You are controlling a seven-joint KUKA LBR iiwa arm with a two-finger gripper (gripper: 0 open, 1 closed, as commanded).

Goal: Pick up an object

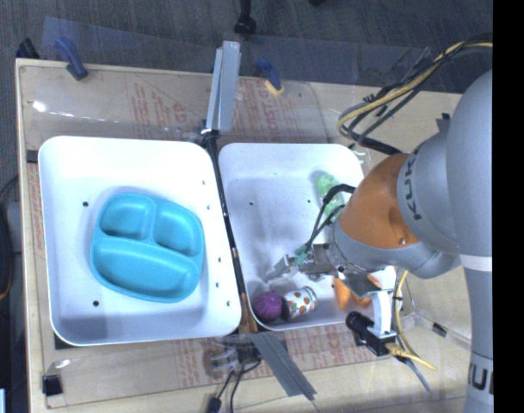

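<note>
Small round purple object [268, 305] and a white patterned cup-like object [300, 302] lie touching at the near edge of the right shallow white bin [262, 196], with an orange piece [342, 292] beside them and a green item [324, 182] near the far corner. Metal two-finger gripper [287, 267] hovers just above the purple object; jaw state cannot be told. Left white bin [64, 231] holds a blue three-compartment plastic tray [147, 245].
</note>
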